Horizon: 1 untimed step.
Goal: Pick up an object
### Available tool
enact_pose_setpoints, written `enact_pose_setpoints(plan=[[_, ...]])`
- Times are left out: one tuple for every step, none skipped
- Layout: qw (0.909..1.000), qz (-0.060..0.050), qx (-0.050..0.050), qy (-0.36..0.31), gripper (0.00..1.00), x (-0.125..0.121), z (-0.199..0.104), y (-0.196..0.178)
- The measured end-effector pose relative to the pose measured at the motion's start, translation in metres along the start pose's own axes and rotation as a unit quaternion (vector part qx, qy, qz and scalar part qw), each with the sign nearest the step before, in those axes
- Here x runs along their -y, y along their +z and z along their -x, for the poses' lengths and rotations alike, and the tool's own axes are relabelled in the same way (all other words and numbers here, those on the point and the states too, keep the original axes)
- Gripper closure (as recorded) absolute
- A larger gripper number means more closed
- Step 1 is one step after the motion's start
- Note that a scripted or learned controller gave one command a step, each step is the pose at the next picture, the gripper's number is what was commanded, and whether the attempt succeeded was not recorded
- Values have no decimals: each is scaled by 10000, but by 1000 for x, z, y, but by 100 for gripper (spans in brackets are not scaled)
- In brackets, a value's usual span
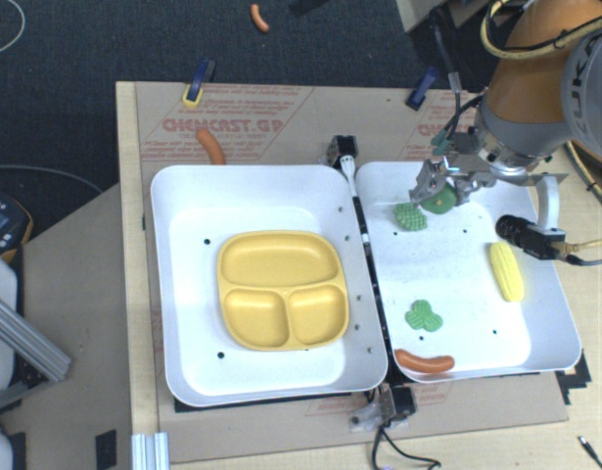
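The gripper is working low in the right bin, far end, its jaws closing around a green piece just beside the broccoli. The grasp is looking made; lifting it clear is remaining, I'd judge.

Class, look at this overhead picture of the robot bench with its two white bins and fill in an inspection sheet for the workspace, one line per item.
Surface: cardboard-covered bench bearing left bin and right bin.
Job's things: right bin holds a green toy, green broccoli, corn cob, sausage.
Clutter: yellow divided tray in left bin; a second sausage on the cardboard.
Grippers: gripper low over the right bin's back, a green piece at its tip.
Cables: black cable at front edge.
Surroundings: dark floor.
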State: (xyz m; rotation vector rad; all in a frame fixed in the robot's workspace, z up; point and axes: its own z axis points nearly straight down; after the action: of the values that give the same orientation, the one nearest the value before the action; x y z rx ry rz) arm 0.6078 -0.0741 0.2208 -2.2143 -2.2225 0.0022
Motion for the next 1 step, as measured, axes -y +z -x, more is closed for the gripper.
enact_pose_setpoints(plan=[[10000,4,3,6,100,1,-23,2]])
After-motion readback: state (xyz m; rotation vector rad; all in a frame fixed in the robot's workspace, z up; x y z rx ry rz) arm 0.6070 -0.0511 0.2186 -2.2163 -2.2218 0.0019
